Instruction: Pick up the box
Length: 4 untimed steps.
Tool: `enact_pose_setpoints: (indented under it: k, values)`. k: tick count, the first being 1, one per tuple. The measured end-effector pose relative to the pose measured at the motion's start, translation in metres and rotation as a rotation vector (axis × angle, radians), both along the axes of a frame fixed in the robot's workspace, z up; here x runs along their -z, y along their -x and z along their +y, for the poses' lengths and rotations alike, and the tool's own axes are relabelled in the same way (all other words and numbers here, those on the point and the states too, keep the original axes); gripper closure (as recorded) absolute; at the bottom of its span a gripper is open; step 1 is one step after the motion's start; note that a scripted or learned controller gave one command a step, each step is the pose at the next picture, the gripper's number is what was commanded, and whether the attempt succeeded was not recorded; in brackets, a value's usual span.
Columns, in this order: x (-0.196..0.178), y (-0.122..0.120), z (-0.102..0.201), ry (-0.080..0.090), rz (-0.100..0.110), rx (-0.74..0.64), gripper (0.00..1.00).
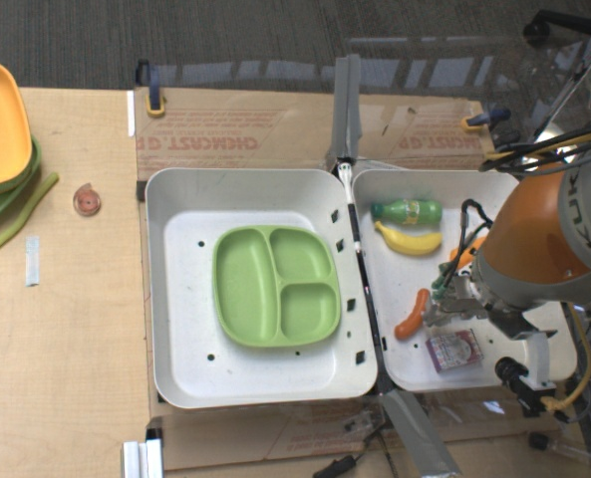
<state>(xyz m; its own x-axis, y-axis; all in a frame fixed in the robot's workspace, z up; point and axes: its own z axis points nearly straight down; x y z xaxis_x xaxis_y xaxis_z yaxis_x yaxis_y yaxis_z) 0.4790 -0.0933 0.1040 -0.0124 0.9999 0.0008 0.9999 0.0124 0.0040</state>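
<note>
Here we see the two-finger gripper [443, 305] low in the right white bin [395, 361], w/ the grey arm w/ orange band [534, 237] coming in from the right; we can't tell its state from this angle. Just below it lies the small flat box w/ a reddish-pink printed face [452, 350], near the bin's front wall, apart from the gripper tip as far as we can judge. Just left of the gripper sits an orange-red carrot-shaped piece [411, 316]. Further back in the same bin: a yellow banana [409, 239] & a green plastic bottle [407, 210], touching or nearly so. The left white bin [175, 366] holds a green three-compartment plastic plate [275, 287].
</note>
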Motion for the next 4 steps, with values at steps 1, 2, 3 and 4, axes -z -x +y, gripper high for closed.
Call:
enact_pose_setpoints:
  k: [1, 2, 3, 4]
  values:
    - [0.0, 0.0, 0.0, 0.0, 0.0, 0.0, 0.0]
    - [0.013, 0.002, -0.033, 0.0, 0.006, -0.303, 0.0]
    - [0.004, 0.002, -0.034, 0.001, 0.006, -0.299, 1.0]
    - [0.004, 0.002, -0.034, 0.001, 0.006, -0.3, 0.0]
